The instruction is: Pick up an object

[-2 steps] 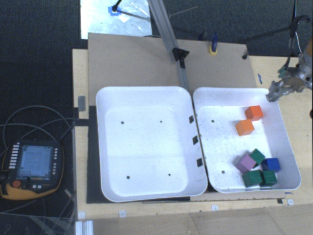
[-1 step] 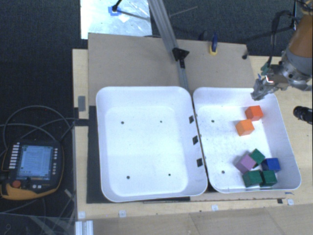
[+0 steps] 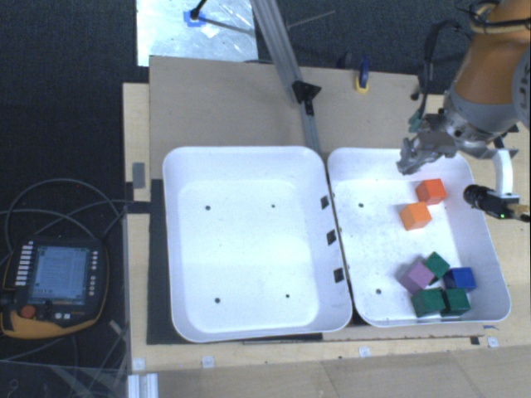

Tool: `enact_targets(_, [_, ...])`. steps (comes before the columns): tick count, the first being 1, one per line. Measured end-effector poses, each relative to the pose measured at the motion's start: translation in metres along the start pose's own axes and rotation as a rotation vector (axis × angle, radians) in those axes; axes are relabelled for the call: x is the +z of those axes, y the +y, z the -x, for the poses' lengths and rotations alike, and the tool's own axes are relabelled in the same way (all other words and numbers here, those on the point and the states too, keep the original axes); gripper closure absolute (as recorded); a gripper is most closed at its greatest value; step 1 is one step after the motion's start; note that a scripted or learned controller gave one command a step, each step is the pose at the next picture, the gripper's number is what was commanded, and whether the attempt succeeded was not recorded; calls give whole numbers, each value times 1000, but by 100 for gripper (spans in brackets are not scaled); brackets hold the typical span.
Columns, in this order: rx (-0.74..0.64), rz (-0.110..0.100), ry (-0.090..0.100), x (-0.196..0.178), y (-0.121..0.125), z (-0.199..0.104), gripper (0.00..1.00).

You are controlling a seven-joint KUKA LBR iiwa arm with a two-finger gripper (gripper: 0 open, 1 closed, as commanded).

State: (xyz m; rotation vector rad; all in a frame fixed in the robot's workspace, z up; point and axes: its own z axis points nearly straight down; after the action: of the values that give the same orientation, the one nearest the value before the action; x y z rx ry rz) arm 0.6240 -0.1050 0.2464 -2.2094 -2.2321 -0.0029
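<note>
Two orange cubes lie in the right bin (image 3: 365, 247): a darker one (image 3: 431, 191) and a lighter one (image 3: 415, 215) just below it. Near the bin's front right corner sit a purple block (image 3: 416, 276), a blue block (image 3: 460, 279) and green blocks (image 3: 438, 302). My gripper (image 3: 411, 164) hangs over the bin's upper right part, just up and left of the darker orange cube, with nothing seen between its fingers.
The left bin (image 3: 245, 239) stands beside the right one, joined by black clips (image 3: 331, 236). A slanted metal pole (image 3: 282, 48) rises behind the bins. A teach pendant (image 3: 54, 284) lies on the floor at left.
</note>
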Motion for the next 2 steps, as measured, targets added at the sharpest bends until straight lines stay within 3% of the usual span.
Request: enact_targets(2, [-1,0,0,14,23,-108,100])
